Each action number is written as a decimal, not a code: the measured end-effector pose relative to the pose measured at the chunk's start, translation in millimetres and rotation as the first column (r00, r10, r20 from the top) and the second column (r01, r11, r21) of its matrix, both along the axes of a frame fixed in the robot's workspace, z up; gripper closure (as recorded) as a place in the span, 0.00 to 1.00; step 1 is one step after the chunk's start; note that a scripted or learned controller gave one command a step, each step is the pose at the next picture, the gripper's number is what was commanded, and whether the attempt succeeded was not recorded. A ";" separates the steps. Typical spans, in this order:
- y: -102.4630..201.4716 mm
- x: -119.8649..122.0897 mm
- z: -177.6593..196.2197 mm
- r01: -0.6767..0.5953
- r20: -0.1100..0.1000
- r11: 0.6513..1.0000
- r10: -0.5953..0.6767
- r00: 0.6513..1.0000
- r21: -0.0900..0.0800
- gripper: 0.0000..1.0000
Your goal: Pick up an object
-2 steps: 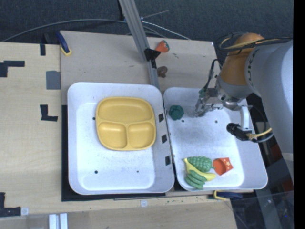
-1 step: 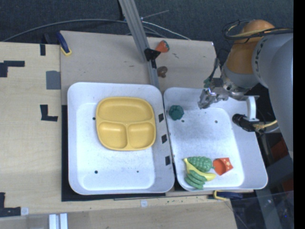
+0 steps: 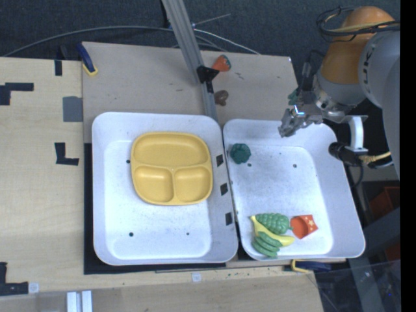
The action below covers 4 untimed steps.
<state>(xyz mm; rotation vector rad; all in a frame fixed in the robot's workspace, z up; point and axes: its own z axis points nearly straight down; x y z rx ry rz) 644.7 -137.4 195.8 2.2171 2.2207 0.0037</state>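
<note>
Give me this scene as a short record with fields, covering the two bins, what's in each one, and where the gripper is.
left bin: holds a yellow divided plate with three compartments
right bin: holds a small dark green toy near its far left corner, and a cluster at its near edge
cluster: green toy vegetables with a yellow piece, and an orange-red toy beside them
gripper: over the right bin's far edge, apart from every toy
fingers: state cannot be told

Grey rounded metal arm [image 3: 383,60] with a glossy orange band, black cables looping over it, above a small dark-and-silver two-finger gripper [image 3: 286,129].
</note>
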 end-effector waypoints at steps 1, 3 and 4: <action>53.0 -19.7 -5.0 -0.004 -0.007 1.000 0.004 1.000 0.002 1.00; 136.1 -65.6 2.0 -0.004 -0.008 1.000 0.004 1.000 0.002 1.00; 183.1 -84.9 20.3 -0.006 -0.006 1.000 0.006 1.000 0.003 1.00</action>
